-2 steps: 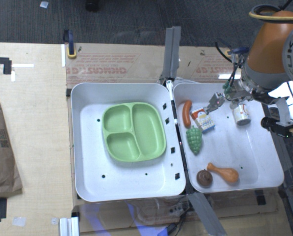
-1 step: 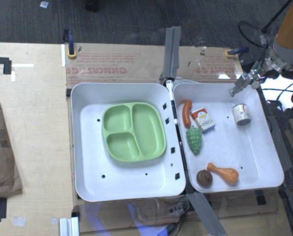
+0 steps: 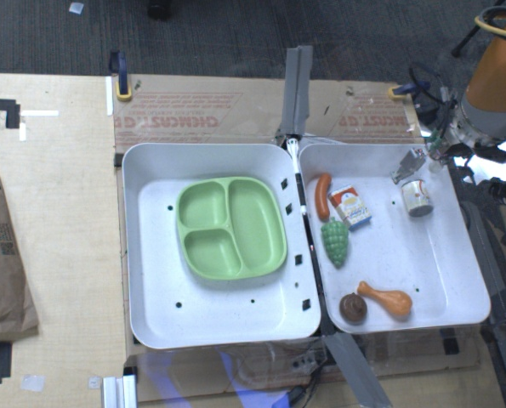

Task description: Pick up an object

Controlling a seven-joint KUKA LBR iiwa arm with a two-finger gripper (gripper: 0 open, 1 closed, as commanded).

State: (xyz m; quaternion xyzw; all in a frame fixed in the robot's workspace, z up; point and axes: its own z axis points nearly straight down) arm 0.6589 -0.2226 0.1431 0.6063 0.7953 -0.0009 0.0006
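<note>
Pincer [image 3: 412,167] on the grey arm hangs over the far right corner of the right bin [image 3: 457,270], reaching in from the right; its metal fingers are small and blurred against the white wall, so I cannot tell how it stands. A small can [image 3: 417,199] lies just near of it on the bin floor; whether the two touch is unclear, and nothing is seen held.

Both bins sit side by side on a tabletop [image 3: 57,228] of pale wood, with printed cardboard [image 3: 201,113] behind them and dark carpet beyond the far edge. A brown paper bag [image 3: 2,245] lies flat at the left edge, and a grey strip [image 3: 297,92] runs away from the seam between the bins.

In the right bin, a sausage [image 3: 322,195] lies along the left wall, with a small red and white box [image 3: 349,207] just right of it. A green bumpy fruit [image 3: 336,243] lies near of the sausage. At the near side, a brown ball [image 3: 353,308] sits just left of an orange drumstick [image 3: 385,299]. These lie well apart from the arm.

The left bin [image 3: 150,313] holds a green divided plate [image 3: 232,226] at its middle.
</note>
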